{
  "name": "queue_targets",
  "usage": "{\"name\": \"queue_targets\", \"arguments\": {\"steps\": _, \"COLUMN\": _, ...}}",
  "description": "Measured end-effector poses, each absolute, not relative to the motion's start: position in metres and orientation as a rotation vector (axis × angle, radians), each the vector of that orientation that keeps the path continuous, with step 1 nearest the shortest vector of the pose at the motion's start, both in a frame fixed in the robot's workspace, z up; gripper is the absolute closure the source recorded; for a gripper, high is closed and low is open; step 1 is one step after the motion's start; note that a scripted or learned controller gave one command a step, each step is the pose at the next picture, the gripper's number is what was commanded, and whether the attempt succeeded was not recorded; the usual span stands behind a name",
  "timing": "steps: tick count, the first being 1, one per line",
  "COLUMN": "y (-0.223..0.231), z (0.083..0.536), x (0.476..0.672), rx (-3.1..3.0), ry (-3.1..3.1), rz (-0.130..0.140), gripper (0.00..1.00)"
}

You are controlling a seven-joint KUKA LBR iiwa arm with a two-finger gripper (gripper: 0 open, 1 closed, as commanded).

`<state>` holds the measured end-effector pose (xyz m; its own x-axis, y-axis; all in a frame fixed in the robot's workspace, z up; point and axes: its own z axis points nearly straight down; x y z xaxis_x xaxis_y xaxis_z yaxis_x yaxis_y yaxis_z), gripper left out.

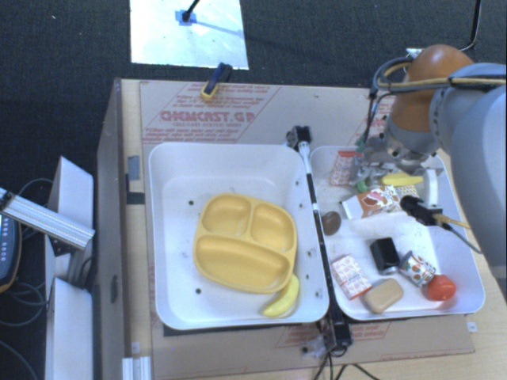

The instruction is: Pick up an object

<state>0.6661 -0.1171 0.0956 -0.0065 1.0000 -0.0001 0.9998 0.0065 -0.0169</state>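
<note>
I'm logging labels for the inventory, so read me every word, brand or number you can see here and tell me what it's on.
"CHEMCAST GP": red print on the brown protective sheet behind the bins; the smaller red lines around it are too blurred to read.
Snack packets in the right bin: print too small to read.
Small can: label illegible.

You have the tray (245, 244) in the left bin (170, 212), with the banana (283, 299) touching the tray's near right corner.
</note>
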Motion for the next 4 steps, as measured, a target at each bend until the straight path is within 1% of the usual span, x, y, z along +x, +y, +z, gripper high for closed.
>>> {"name": "queue_targets", "arguments": {"steps": 1, "y": -0.117, "z": 0.096, "x": 0.667, "rx": -2.209, "ry": -2.225, "rz": 0.013, "gripper": 0.0}}
{"name": "queue_targets", "arguments": {"steps": 2, "y": -0.149, "z": 0.084, "x": 0.602, "rx": -2.221, "ry": -2.224, "rz": 0.001, "gripper": 0.0}}
{"name": "queue_targets", "arguments": {"steps": 3, "y": -0.177, "z": 0.085, "x": 0.557, "rx": -2.222, "ry": -2.223, "rz": 0.0, "gripper": 0.0}}
{"name": "queue_targets", "arguments": {"steps": 4, "y": -0.177, "z": 0.085, "x": 0.619, "rx": -2.22, "ry": -2.228, "rz": -0.003, "gripper": 0.0}}
